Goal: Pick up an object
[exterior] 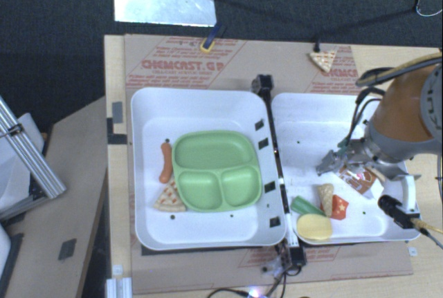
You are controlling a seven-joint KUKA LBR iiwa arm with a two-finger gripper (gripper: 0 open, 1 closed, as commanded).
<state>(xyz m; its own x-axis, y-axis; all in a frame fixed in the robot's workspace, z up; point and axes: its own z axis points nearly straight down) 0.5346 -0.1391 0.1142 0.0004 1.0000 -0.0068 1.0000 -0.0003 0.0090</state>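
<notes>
"CHEMCAST GP" reads on the brown board (181, 63); whether the pincer (333, 164) is spread, I cannot tell.

Glossy white plastic bins (208, 99) (smooth) hold a matt green plastic tray (214, 169).

Left bin (145, 151): green tray (216, 170), sausage (166, 161), cracker (169, 198). Right bin (304, 117): claw (332, 164) low nr packet (361, 181); yellow disc (314, 227), red pc (339, 207).

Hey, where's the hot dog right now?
The hot dog lies in the left bin, just left of the green divided plate, with the waffle wedge right below it.
</notes>
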